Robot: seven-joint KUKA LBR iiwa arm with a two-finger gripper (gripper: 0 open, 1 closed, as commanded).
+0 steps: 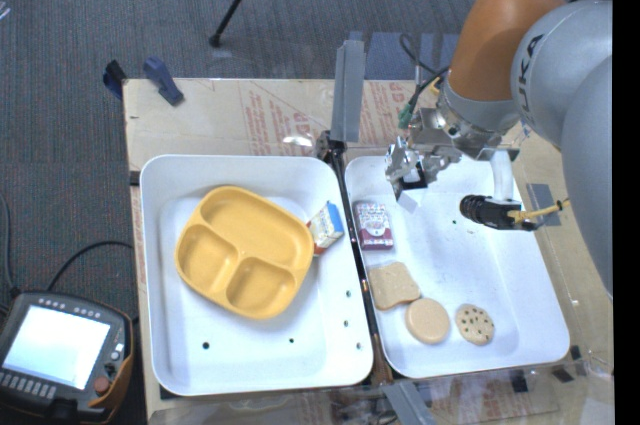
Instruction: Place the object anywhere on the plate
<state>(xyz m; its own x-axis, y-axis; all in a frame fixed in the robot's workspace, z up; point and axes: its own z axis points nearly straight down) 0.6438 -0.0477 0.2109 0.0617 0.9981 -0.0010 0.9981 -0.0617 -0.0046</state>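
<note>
A yellow divided plate (pixel 245 251) lies in the left bin (pixel 160 313). A small white, blue and orange carton (pixel 325 227) rests against the plate's right rim. My gripper (pixel 409 175) hangs over the far left corner of the right bin (pixel 520 303), just above and right of a dark red packet (pixel 373 224). In the near part of that bin lie a slice of toast (pixel 393 284), a plain round biscuit (pixel 428 320) and a chocolate chip cookie (pixel 474 324).
A grey upright post (pixel 347 98) stands behind the gap between the bins. The arm's orange and grey wrist (pixel 500 33) looms over the right bin's far side. A teach pendant (pixel 62 348) sits at the lower left, off the bench.
</note>
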